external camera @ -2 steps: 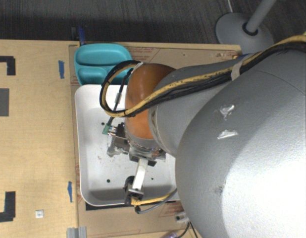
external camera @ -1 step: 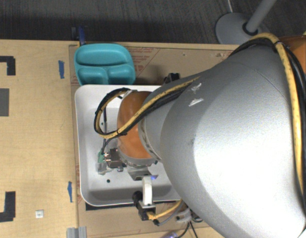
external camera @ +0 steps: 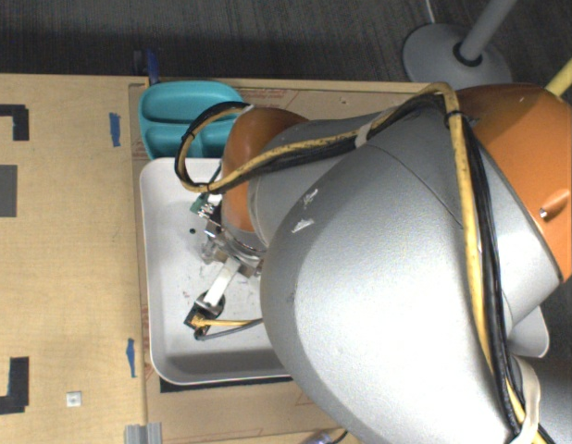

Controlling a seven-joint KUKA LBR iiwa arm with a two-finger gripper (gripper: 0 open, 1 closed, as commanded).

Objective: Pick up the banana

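Approach phase of the pick. The arm (external camera: 388, 276) reaches in from the right and lies across most of the view, with the gripper (external camera: 215, 239) lowered into the near white bin (external camera: 155, 276), close above its floor. Whether the jaws are open or closed cannot be told from this slant, and nothing can be seen held between them. The banana's place cannot be told. By judgement it lies on the part of the bin floor that the arm covers. The bare strip of floor along the bin's left wall carries only a few dark specks. A teal moulded thing (external camera: 180, 109) stands just beyond the bin's far rim, on the brown counter (external camera: 64, 248). The next move calls for jaws set astride the fruit, a firm closure, then a straight lift clear of the walls.
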